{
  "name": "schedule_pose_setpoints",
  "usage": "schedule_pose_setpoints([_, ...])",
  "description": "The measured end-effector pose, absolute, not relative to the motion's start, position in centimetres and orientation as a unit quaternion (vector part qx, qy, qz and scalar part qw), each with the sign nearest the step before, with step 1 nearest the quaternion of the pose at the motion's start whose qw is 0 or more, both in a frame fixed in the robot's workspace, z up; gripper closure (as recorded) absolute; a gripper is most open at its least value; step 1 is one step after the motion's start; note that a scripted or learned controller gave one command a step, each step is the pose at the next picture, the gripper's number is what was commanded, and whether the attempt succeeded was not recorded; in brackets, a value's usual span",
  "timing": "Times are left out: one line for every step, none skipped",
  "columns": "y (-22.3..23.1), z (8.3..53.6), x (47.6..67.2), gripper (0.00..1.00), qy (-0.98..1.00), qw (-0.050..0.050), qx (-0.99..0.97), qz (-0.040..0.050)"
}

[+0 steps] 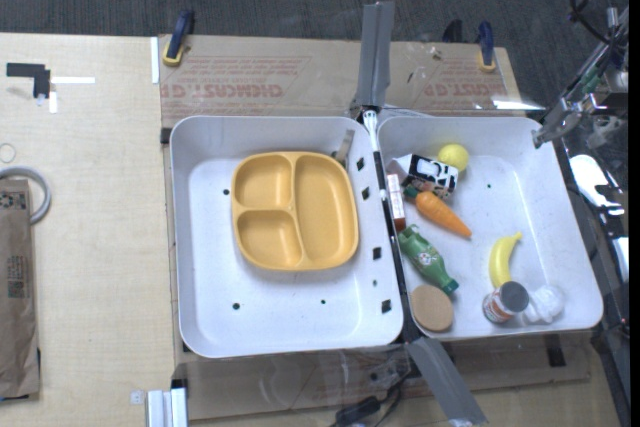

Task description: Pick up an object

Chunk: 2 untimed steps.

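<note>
The right bin holds several small things. A yellow ball lies at the back next to a black-and-white toy. An orange carrot lies just in front of them. A green bottle lies slantwise by the left wall, with a brown round disc at the front. A banana stands right of centre. A small can with a grey top and a white crumpled piece sit in the front right corner. A yellow divided plate fills the middle of the left bin.
A thin red-and-white stick lies along the wall between the bins. Cables and a metal bracket hang over the right bin's far right corner. A brown paper bag lies on the bench at far left. Blue clamps hold cardboard behind the bins.
</note>
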State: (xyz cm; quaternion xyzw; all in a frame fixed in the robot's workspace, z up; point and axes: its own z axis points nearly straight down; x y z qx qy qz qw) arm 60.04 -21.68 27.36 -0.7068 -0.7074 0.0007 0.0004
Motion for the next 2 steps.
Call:
schedule_pose_setpoints([-21.0, 9.8, 55.5, 0.0, -0.728, 0.002, -0.685, -0.0001])
schedule_pose_setpoints([-21.3, 9.1, 50.3, 0.0, -0.778, 0.002, -0.628, -0.0003])
